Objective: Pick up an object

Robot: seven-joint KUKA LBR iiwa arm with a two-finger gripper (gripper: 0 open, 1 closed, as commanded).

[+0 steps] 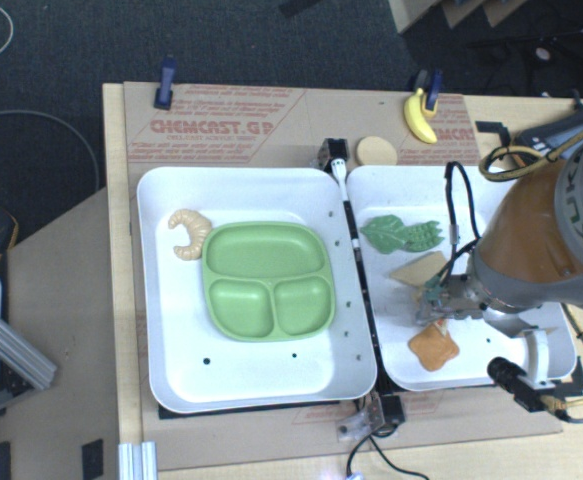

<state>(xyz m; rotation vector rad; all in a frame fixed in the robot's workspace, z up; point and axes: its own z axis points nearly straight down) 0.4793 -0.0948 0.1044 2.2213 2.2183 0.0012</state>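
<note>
Resting left of the green tray [268,280]: croissant [189,233] | right of tray: leaf [399,233], tan wedge [418,268], orange-brown piece [433,347] | gripper [435,304] above that piece, finger state untellable.

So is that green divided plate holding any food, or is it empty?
Empty. The green divided plate in the left bin shows three bare compartments; the croissant lies beside it, outside its rim.

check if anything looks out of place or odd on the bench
Two things lie outside the bins: a banana and a round tan disc sit on the brown board behind the right bin. Nothing looks spilled or damaged.
</note>
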